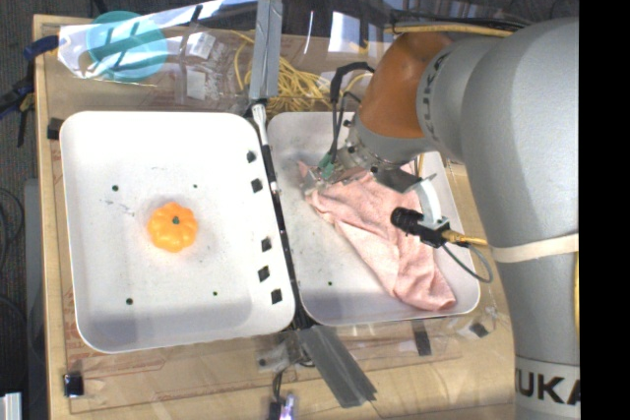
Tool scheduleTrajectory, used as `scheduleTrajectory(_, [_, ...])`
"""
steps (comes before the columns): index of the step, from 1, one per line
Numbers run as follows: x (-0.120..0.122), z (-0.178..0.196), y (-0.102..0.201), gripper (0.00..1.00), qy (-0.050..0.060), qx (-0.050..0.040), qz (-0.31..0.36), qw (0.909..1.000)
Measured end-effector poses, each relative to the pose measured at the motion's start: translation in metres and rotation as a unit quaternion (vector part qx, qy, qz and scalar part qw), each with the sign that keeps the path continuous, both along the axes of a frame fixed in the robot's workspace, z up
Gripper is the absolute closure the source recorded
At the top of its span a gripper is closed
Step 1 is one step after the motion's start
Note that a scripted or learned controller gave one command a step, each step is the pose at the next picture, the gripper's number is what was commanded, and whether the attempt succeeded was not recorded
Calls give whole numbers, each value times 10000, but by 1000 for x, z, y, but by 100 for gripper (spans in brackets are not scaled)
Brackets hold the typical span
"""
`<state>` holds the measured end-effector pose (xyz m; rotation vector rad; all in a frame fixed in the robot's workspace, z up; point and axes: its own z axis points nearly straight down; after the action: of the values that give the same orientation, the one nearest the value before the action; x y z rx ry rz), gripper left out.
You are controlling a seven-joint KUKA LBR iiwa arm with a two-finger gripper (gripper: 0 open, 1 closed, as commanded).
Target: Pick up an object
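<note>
**Desk:** Nearest the lens, what do we have?

**Photographer:** Grey arm [512,211], bulking up the right side of the frame, "KUKA" lettering at the bottom right. Its orange band [394,98] sits above the wrist, at the far edge of the right bin [295,211].

**Desk:** And the gripper?

**Photographer:** Gripper [328,169] is down inside the right bin, at its far left part, meeting the far end of a pink cloth [384,231]. Whether the jaws are spread or pinching the fabric, I cannot tell; the wrist hides them.

**Desk:** Where does the cloth lie?

**Photographer:** Crumpled across the right bin, running from beneath the gripper toward the near right corner. A black fitting with a cable [418,223] hangs from the arm over its middle.

**Desk:** Anything in the other bin?

**Photographer:** One small orange pumpkin [173,226], alone on the floor of the left bin [89,300], a little left of centre, well apart from the arm.

**Desk:** Background?

**Photographer:** Wooden bench [197,379]. Beyond the bins, a clear plastic bag holding something blue [123,46] at the far left, and a tangle of yellow cord [295,84] just left of the orange band.
</note>
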<state>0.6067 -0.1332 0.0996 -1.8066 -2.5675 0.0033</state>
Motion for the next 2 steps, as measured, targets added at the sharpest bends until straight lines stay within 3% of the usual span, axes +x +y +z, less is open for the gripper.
scheduleTrajectory(1, [-11, 91, 64, 100, 0, -2, -1116, 9937])
scheduleTrajectory(2, [-11, 91, 64, 0, 1, -2, -1117, 9937])
